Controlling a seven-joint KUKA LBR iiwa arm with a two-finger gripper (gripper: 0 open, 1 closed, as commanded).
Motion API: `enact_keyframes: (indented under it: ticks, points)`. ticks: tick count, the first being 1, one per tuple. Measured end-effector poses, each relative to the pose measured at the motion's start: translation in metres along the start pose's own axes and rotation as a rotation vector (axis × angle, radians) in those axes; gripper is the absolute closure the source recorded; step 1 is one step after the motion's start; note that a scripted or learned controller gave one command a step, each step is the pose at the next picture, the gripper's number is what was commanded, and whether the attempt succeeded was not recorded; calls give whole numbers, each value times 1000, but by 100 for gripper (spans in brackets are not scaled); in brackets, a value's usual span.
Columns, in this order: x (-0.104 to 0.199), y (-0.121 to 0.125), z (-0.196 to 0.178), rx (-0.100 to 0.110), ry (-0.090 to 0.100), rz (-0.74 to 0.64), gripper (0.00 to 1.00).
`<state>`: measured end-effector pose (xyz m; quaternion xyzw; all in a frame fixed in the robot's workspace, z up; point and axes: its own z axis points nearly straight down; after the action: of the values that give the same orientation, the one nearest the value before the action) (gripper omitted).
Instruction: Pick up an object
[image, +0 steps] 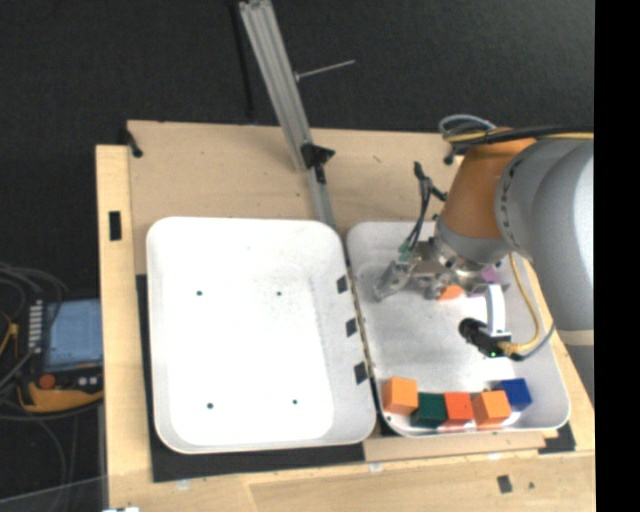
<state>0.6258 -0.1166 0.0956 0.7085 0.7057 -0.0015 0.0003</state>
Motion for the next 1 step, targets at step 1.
enact_keyframes:
  ticks: [1]
  points:
    - [0,2,-14,-8,3,8,100]
